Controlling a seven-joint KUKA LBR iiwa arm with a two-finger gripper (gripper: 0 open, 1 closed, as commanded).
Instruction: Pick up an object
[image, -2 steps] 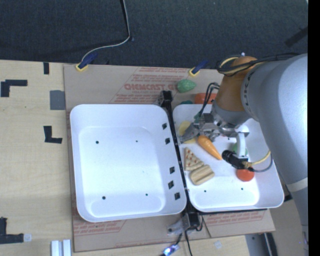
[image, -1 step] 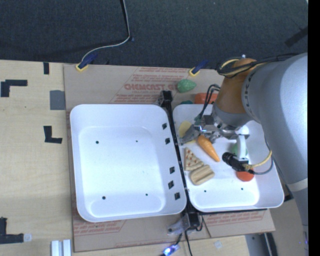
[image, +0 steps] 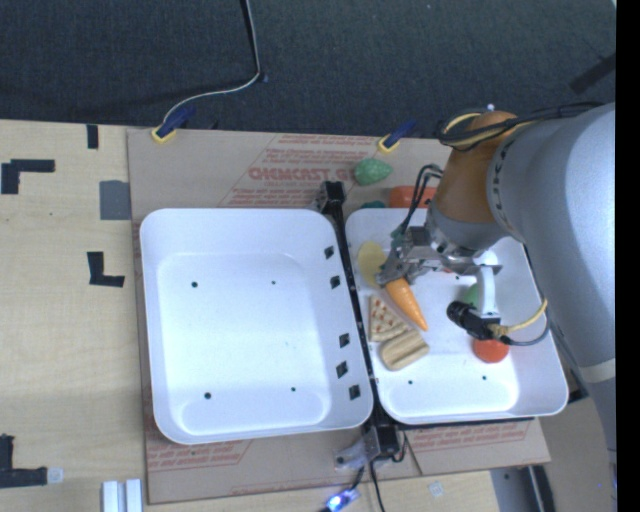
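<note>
The gripper (image: 402, 268) is clenched on the top of the toy carrot (image: 407, 302) in the right bin (image: 450, 405). Just beside lie a cracker (image: 382, 318), a bread piece (image: 404, 350) and a tomato (image: 490, 349).

arm (image: 570, 200): broad smooth grey casing
band (image: 470, 185): orange, above the wrist
cable (image: 525, 325): thin yellow loop
gripper (image: 400, 262): dark metal

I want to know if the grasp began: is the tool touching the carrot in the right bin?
Cannot tell. In the camera view the tool sits right over the carrot's upper end in the right bin, so neither contact nor gap shows plainly.
</note>
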